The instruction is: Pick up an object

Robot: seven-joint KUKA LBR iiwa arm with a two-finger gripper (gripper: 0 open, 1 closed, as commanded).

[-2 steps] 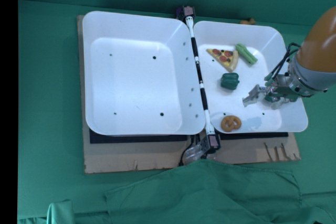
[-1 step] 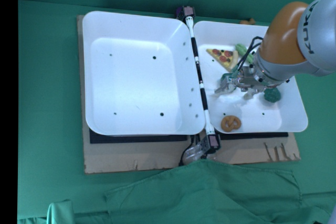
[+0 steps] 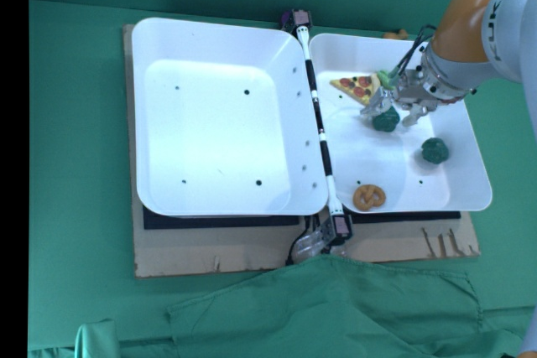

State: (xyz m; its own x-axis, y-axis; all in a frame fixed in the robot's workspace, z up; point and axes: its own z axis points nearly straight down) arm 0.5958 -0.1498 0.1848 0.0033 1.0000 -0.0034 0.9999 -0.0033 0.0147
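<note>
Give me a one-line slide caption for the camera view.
Gripper poised over a green broccoli piece in the right bin, beside a pizza slice, second broccoli and pretzel.

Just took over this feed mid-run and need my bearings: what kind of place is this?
Probably a lab bench set up for robot picking trials, not a kitchen. Two white bins sit on cardboard over green cloth, the food is toy-like, such as a pizza slice and a pretzel, and the claw hovers over a broccoli piece.

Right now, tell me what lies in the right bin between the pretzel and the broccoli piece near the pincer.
Bare white bin floor. In the camera view, nothing lies between the pretzel and that broccoli piece; the other broccoli sits off to the side.
</note>
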